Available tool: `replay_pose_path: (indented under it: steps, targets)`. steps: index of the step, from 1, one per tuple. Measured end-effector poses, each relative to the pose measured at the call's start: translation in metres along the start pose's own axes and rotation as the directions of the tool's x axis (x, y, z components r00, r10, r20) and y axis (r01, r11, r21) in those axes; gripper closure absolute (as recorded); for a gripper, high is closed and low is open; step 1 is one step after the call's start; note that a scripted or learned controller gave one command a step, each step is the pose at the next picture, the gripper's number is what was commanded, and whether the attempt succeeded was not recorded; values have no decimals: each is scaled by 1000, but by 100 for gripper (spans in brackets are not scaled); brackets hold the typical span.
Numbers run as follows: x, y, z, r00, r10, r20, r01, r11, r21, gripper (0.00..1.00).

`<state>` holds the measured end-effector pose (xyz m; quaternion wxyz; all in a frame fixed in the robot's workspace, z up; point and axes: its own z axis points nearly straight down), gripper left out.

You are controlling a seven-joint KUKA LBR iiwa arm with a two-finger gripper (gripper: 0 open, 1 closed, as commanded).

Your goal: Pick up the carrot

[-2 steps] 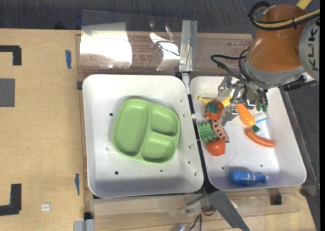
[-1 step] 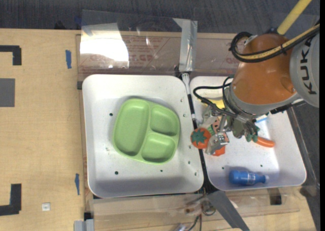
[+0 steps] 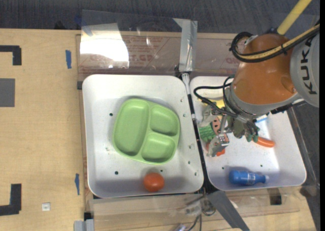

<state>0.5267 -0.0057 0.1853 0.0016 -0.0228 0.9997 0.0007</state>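
— Where's the carrot [image 3: 265,142]?

— In the right bin [image 3: 292,171], at 3 o'clock from my pincer [image 3: 234,134], just beside it, long axis running 9 to 3.

— Pincer wide or narrow?

— I cannot tell; my wrist hides it.

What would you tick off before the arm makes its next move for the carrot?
1. Carrot in sight in the right bin: ok.
2. Gripper over the same bin: ok.
3. Gripper lined up on the carrot: not ok, it sits to the carrot's left in the view.
4. Carrot between the fingers: not ok.
5. Blue bottle apart from the carrot: ok.
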Motion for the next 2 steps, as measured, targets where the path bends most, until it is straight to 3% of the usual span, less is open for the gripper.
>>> replay_pose_path:
  steps: [1, 2]
  targets:
    - [27, -61, 0, 957, 289, 0, -289, 957, 2, 0]
    - [-16, -99, 95, 968, 249, 13, -249, 968, 1, 0]
